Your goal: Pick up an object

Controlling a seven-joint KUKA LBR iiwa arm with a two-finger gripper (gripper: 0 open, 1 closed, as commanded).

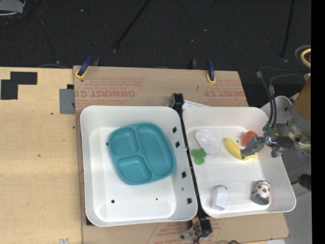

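Observation:
The right bin (282, 183) holds several small objects. A yellow banana-shaped piece (233, 147) lies near its right wall, with a red piece (248, 135) just behind it. My gripper (250, 149) reaches in from the right and sits low over the right end of the yellow piece, just in front of the red one. Its dark tip covers part of the yellow piece. A translucent white object (207, 141) and a green piece (198, 156) lie near the divider. A pale grey block (219, 197) and a brown-and-white round item (261, 192) rest at the front.
The left bin (87, 162) carries a teal divided plate (141, 153). A black divider (185, 154) runs between the bins. Two clamps (84, 71) (210, 73) hold the cardboard at the back. Cables hang beside the arm (294, 128) at the right.

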